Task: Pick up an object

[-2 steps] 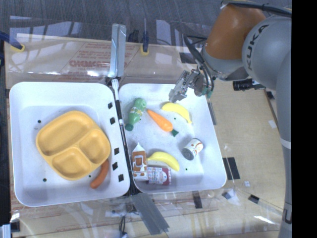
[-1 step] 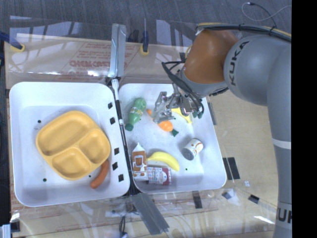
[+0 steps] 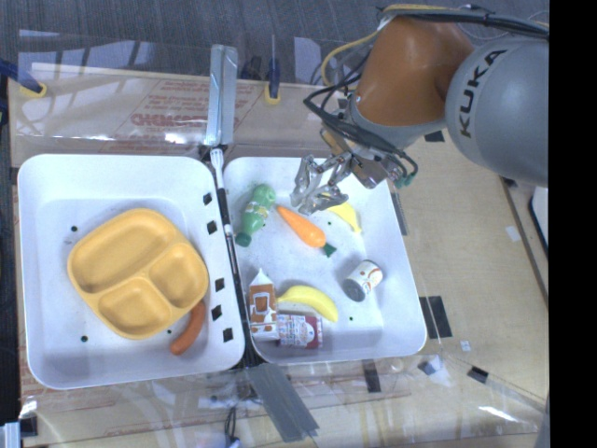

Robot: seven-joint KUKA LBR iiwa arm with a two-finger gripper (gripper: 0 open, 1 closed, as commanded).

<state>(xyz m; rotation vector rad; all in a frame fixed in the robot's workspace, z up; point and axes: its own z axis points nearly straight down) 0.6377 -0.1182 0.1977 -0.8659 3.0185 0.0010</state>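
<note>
The gripper (image 3: 317, 189) hangs over the right bin (image 3: 396, 320) around 12 o'clock, fingers spread a bit with nothing between them. A carrot (image 3: 303, 227) lies just below it, green bottle (image 3: 255, 211) at 9 o'clock from there.

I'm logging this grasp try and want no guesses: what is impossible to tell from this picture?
- Gripper: fingers a blurred metal tangle; open or shut, unclear.
- Yellow piece behind the carrot: partly hidden by the gripper; kind unclear.
- Carton and packet: print too small to read.
</note>
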